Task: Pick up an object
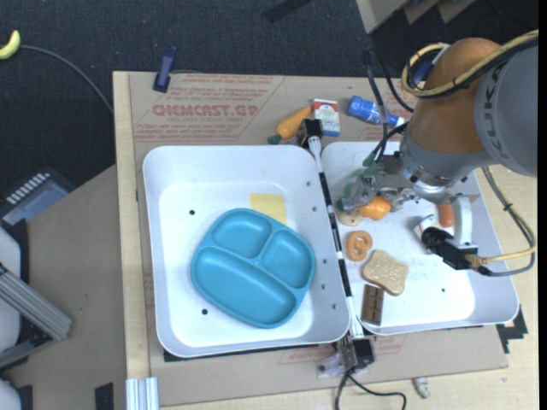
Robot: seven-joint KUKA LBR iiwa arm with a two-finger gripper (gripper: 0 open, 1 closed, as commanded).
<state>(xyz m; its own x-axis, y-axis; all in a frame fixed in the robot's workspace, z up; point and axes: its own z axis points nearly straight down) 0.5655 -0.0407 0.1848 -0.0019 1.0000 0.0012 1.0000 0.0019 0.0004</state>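
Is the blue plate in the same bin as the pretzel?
No, the blue plate lies in the left bin, the pretzel in the right bin.

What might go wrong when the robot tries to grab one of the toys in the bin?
The pincer sits low in a tight cluster: an orange toy right beside it, a pretzel and a cracker just below. It might nudge them apart or catch two at once. It also works close to the right bin's left wall, which it might bump.

Bright even overhead light, soft shadows, slightly grainy, mild glare on white bins (171, 229)
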